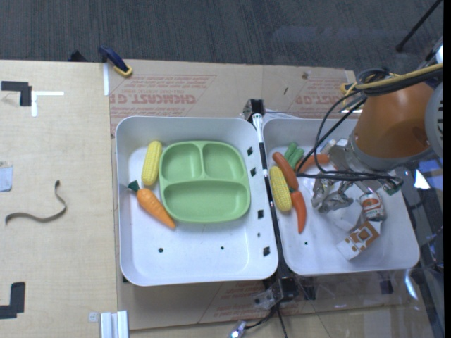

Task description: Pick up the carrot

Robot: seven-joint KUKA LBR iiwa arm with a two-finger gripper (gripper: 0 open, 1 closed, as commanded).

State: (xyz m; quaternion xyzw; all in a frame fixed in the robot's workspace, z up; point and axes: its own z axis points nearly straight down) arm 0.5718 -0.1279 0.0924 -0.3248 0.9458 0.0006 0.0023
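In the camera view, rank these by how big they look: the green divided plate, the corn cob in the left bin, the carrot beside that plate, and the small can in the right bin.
1. green divided plate, clearly largest.
2. and 3. carrot and corn cob: similar length, too close to rank.
4. small can, smallest, though partly under the arm.

Table point(56, 259): pale wood surface, spreading well away from the gripper point(331, 196).
Cardboard sheet point(211, 90): lies flat on the table beneath both bins, red print showing.
Left bin point(141, 259): on the cardboard, across from the gripper.
Right bin point(310, 263): touching the left bin, directly under the gripper.
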